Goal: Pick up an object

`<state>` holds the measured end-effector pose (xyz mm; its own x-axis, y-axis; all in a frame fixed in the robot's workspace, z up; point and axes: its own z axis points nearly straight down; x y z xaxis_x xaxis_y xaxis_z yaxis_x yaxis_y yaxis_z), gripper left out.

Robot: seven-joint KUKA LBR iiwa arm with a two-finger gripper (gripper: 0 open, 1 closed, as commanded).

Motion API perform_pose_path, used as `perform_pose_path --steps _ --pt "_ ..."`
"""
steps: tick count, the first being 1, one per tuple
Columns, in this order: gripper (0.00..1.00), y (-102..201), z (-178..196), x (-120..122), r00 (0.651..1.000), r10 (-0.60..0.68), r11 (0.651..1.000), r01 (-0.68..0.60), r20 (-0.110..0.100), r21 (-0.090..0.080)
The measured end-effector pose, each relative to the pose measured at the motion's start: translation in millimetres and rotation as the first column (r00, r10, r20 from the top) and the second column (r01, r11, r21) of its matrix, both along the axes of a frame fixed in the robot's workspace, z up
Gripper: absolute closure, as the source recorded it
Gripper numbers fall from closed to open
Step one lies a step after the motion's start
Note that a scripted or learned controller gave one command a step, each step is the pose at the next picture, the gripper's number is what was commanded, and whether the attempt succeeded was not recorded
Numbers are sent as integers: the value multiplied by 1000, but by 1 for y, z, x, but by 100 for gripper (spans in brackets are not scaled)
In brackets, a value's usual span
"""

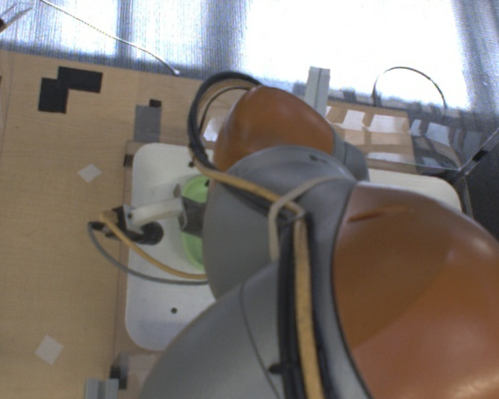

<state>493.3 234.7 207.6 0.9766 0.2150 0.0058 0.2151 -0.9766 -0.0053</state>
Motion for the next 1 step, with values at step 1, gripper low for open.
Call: perform_pose_path --steps 1 --pt "100 0 10 1 1000 2 1000 -2 2 2"
